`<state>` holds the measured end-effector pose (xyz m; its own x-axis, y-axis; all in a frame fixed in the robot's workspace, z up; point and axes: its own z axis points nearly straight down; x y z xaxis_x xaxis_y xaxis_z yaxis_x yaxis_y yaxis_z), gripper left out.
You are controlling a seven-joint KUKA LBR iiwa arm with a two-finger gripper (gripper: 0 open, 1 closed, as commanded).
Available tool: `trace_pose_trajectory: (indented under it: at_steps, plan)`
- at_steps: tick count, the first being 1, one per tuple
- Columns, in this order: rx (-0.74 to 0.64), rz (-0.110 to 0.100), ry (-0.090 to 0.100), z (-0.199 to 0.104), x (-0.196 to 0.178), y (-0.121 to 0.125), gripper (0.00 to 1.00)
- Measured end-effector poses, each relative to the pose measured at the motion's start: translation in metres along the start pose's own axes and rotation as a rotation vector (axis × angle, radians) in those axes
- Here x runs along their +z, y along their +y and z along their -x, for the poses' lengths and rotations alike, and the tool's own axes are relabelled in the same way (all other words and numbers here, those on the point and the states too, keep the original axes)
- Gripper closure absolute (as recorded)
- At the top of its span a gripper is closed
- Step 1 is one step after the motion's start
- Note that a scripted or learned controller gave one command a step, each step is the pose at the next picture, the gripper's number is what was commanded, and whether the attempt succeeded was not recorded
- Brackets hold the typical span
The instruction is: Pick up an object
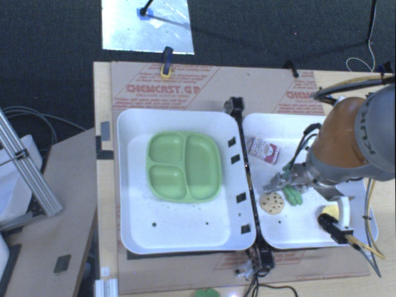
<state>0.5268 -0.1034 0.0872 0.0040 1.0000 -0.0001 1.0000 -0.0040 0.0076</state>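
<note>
Camera view progress: nothing lifted yet; judged early, the grasp and lift are both left
Gripper (278,182): low in the right bin (272,237), lower right of frame; how far open, cannot tell
Nearest objects: round tan speckled cookie (271,203) and knobbly green toy (292,196), just beside the tips
Packet (262,150): flat, red and white, glossy
Left bin (133,228): matte green divided tray (184,166)
</note>
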Motion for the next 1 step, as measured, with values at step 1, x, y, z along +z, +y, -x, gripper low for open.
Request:
trace_pose_trajectory:
  at_steps: [1]
  plan:
    - [-0.006,0.002,0.000,-0.0019,-0.0099,0.0029,1.00]
